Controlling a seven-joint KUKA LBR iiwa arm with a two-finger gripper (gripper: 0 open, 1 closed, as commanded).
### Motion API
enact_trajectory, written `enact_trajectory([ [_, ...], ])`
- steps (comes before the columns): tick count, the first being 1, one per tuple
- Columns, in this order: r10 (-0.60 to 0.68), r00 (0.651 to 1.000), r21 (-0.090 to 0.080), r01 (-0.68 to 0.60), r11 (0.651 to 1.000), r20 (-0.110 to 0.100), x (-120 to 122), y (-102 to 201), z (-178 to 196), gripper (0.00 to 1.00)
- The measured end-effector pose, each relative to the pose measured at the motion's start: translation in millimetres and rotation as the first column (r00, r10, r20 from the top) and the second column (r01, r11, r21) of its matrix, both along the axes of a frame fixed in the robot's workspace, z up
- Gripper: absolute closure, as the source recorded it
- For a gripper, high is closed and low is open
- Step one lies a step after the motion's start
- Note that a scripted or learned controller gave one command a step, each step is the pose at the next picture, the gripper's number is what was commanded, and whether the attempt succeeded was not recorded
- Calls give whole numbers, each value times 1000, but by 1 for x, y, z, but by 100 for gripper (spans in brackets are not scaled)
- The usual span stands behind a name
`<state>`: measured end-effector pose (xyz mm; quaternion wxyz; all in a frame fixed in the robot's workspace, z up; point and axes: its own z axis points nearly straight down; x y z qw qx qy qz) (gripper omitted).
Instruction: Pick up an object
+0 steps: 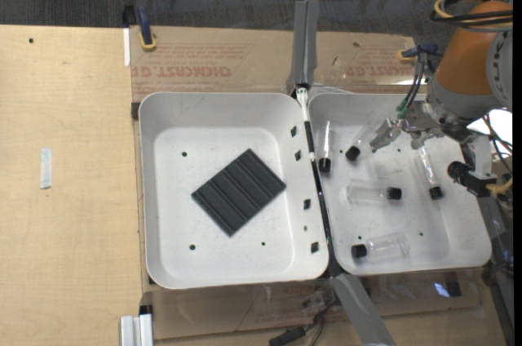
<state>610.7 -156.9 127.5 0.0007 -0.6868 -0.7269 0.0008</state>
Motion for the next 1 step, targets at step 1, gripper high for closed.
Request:
enact_trajectory([
  [1,-3,1000,-1,3,1000,2,25,59,-33,0],
])
